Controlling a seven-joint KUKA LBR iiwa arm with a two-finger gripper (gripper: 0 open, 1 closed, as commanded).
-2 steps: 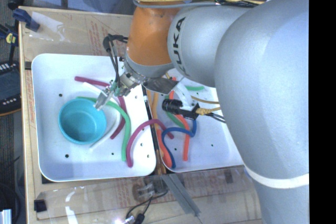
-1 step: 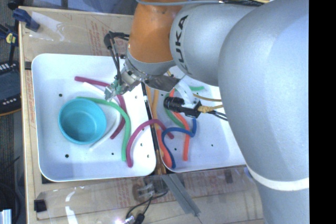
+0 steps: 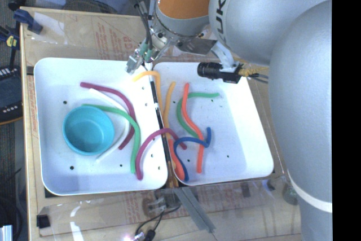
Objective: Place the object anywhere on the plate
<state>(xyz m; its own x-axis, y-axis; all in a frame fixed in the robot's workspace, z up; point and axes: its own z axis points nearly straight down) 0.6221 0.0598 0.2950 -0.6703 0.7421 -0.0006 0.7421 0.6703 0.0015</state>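
A round light-blue plate (image 3: 88,130) with a raised rim sits at the left of the left bin (image 3: 51,73). My gripper (image 3: 135,62) hangs over the back edge of the bins, near the divider between them. Just below its tip lies the curled end of an orange-yellow strand (image 3: 151,75), which runs down along the divider. I cannot make out whether the strand touches the gripper. In the left bin, a magenta strand (image 3: 115,96) and a green strand (image 3: 128,121) curve around the plate's right side.
The right bin (image 3: 248,121) holds several strands: orange (image 3: 169,100), green (image 3: 197,96), red-orange (image 3: 192,127) and blue (image 3: 192,143). A purple strand (image 3: 152,141) crosses the divider. The big grey arm (image 3: 271,14) covers the right side and back of the bench.
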